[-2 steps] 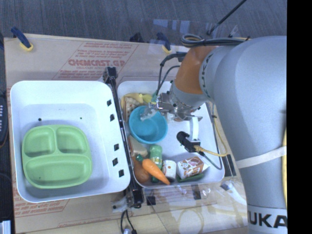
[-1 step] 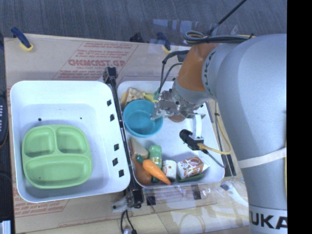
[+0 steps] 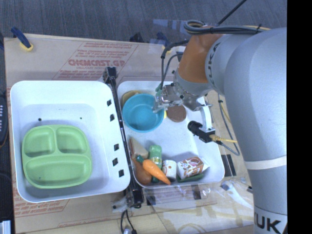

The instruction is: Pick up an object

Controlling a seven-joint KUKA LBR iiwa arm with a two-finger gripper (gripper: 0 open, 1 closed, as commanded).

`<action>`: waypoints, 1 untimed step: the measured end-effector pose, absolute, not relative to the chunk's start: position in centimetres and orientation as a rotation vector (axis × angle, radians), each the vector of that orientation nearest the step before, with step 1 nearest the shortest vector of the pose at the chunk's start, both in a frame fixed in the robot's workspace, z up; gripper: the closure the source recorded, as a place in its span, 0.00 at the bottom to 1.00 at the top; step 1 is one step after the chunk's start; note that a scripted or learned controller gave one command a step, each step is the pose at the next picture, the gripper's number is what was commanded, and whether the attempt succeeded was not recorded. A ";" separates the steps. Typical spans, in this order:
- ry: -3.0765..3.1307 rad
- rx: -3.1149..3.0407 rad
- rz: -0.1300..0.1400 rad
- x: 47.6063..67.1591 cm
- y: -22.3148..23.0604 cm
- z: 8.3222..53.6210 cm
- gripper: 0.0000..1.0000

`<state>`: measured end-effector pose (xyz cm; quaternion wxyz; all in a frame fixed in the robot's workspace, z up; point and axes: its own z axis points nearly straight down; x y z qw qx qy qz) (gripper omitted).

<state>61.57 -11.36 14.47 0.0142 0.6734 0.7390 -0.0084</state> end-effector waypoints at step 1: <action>2.385 2.048 -0.012 54.0 -12.2 17.2 1.00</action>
